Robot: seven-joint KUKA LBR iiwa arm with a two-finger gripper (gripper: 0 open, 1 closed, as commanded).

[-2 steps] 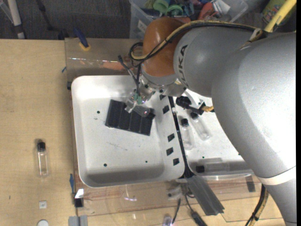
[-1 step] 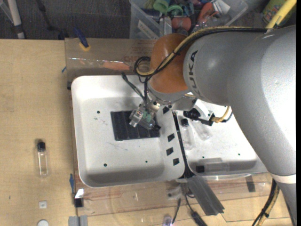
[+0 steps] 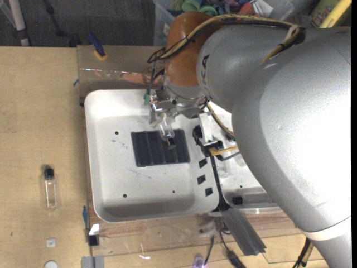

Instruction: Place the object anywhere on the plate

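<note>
Camera view from above: at far left on the tan bench we see a small clear vial with a dark cap, lying well apart from the bins. Next comes the left white bin, shallow with rounded corners; a dark ribbed rectangular plate lies flat near its middle. Over the plate's right edge hangs the gripper, reaching down from the grey arm with its orange band. We cannot tell how far its fingers stand apart, and we cannot make out any object between them. The right bin is mostly hidden beneath the arm. Behind the bench stands a clear tub of colourful items.
</note>
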